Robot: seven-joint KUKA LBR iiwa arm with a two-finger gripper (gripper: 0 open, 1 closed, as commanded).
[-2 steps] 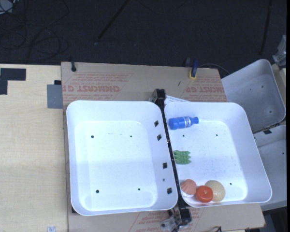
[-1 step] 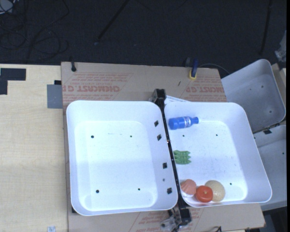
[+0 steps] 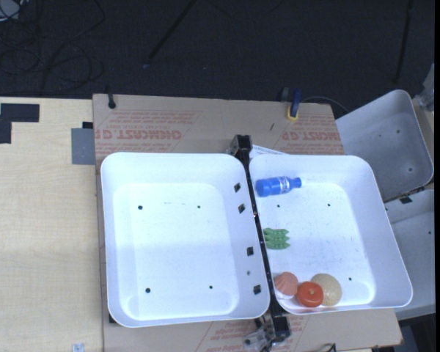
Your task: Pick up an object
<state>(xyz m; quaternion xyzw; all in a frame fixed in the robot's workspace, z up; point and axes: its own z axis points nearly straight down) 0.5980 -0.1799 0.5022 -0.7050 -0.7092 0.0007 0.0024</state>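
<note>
Contents, 2 bins, listed from the near edge outward.

1. Right bin (image 3: 385, 270), near left corner: 3 small round items bunched together. A red one (image 3: 309, 294) sits at the front, touching a pink one (image 3: 284, 281) on its left and a beige one (image 3: 328, 287) on its right.
2. Right bin, mid floor, close to the left wall: 1 green ridged item (image 3: 276, 238), lying flat and apart from the cluster.
3. Right bin, far left corner: 1 blue bottle (image 3: 277, 185) on its side, its pale cap toward the right.
4. Left bin (image 3: 117, 196): white floor with dark screw dots.
5. Under both bins: a printed cardboard sheet (image 3: 176, 127) on a pale wooden bench (image 3: 37, 226).
6. Far edge of the cardboard: 1 yellow-and-blue clamp (image 3: 294, 105).
7. Right of the bins: a grey metal panel (image 3: 385, 134).
</note>
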